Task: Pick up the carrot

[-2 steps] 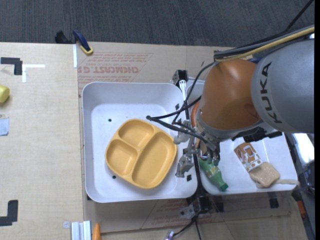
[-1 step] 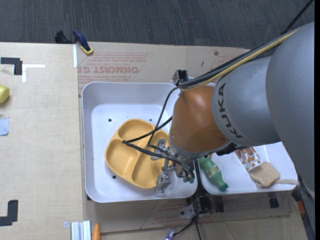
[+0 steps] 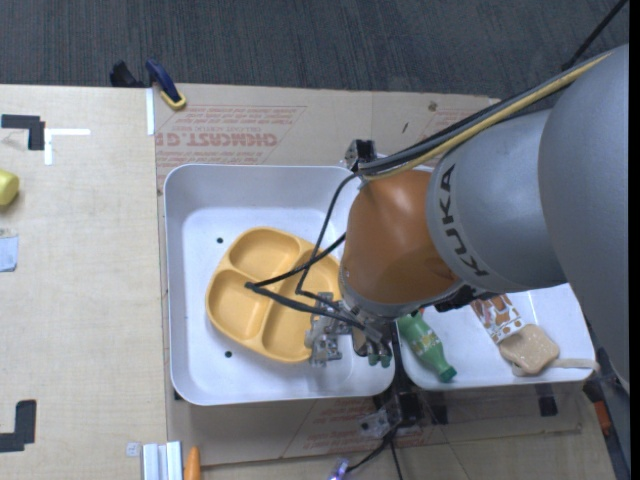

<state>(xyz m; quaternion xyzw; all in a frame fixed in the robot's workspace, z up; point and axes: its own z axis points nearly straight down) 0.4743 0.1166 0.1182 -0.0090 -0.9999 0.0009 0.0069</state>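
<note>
My gripper hangs low in the left white bin, at the near right edge of a yellow divided plate. The orange wrist band and the grey arm cover the bin's right part and whatever lies under them. Black cables run from the wrist across the plate.
In the right bin a green bottle lies close to the gripper. A tan bread-like piece and a printed packet lie further right. A yellow object sits at the bench's far left edge.
</note>
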